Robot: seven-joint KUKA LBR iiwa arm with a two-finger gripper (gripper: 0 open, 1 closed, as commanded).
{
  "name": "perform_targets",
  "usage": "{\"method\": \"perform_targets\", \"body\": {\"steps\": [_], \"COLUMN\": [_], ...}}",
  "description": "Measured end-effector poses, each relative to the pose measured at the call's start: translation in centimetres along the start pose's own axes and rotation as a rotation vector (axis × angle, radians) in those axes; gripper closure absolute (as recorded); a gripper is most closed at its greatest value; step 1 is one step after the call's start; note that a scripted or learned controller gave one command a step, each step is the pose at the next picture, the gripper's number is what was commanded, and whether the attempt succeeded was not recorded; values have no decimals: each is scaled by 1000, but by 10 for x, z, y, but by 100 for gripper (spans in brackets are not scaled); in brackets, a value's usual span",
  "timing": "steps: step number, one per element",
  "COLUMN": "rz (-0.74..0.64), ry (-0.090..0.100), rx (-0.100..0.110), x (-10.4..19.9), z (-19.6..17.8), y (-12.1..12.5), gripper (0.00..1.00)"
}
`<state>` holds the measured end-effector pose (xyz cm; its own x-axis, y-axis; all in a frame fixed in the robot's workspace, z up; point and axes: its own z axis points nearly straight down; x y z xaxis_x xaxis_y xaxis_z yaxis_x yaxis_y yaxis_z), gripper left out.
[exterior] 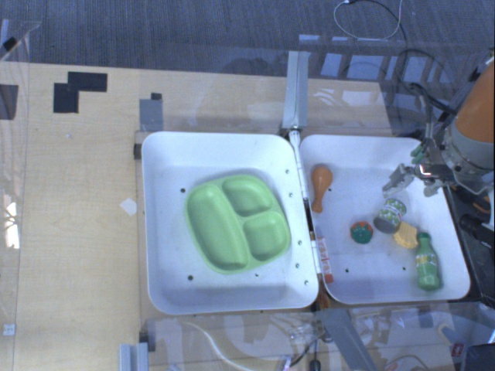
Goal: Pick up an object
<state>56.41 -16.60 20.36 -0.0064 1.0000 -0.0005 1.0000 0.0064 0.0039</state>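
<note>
Near the front rim of the right bin (464, 288), a green bottle (426, 263), a yellow piece (405, 236), a small can (391, 212) and a red-green ball (361, 233) crowd together, so a descent may nudge neighbours or pinch two. Above the can, the gripper (407, 178) hangs with its fingers spread, holding nothing, the arm (473, 134) angling in from the bin's far right corner.

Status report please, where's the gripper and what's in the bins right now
Gripper open above the right bin, holding nothing. Can lies just below it, beside yellow piece and green bottle. Nothing blocking.
</note>
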Motion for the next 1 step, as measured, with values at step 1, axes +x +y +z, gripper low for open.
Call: {"method": "perform_targets", "body": {"steps": [1], "rz": [2], "ry": [-3], "rx": [-9], "x": [-16], "z": [114], "y": [-4], "gripper": [0]}}
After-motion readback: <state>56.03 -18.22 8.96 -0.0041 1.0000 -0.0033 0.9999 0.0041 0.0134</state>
